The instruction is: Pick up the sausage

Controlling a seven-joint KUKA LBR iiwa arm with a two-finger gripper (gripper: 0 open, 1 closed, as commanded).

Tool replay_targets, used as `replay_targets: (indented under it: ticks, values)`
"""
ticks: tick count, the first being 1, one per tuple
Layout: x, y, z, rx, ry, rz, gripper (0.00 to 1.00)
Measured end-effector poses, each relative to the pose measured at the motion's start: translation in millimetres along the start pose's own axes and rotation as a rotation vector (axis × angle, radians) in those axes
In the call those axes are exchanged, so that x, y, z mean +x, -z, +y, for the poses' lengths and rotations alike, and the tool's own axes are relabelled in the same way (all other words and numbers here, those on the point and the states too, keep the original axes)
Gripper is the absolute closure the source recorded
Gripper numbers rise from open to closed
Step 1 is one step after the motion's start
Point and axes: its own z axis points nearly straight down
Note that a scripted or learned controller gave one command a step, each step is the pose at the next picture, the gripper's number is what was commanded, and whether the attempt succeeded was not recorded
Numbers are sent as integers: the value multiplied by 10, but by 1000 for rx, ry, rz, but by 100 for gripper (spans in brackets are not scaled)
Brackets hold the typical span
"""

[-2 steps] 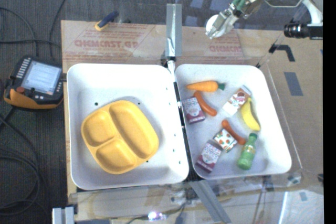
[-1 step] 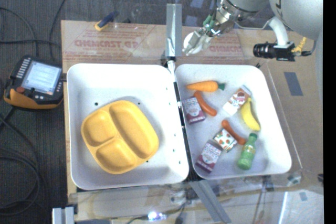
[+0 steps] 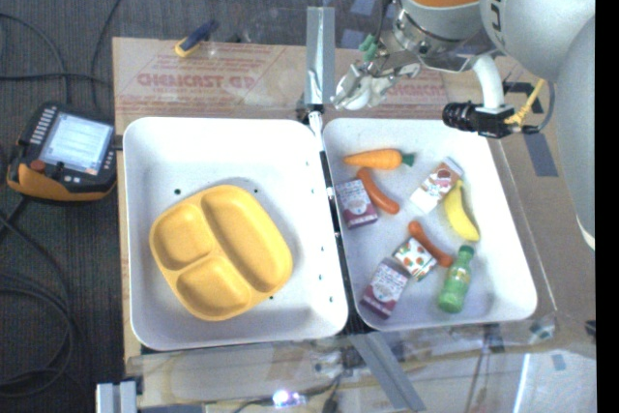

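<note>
The pincer [image 3: 360,90] hovers above the bin's far rim, finger state impossible to tell, reach just beginning: next, drop down toward the sausage [image 3: 378,191] lying below it, beside the carrot [image 3: 375,159].

sausage [image 3: 378,191] R bin, below carrot [image 3: 374,159] | gripper [image 3: 363,90] above bins' far edge

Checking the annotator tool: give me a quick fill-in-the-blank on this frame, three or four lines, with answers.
1. The yellow divided plate lies in the ____ bin.
2. The banana lies in the ____ bin.
3. The green bottle has a cap coloured ____.
4. The gripper hangs over the bench, beyond the bins' ____ edge.

Answers: left; right; green; far
</note>
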Motion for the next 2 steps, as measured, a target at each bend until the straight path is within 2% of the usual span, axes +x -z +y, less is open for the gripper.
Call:
replay_targets:
  ticks: [1,2]
  values:
    - [-3,3,0,0,0,-1,0]
    - [38,-891,-270,0,146,0,0]
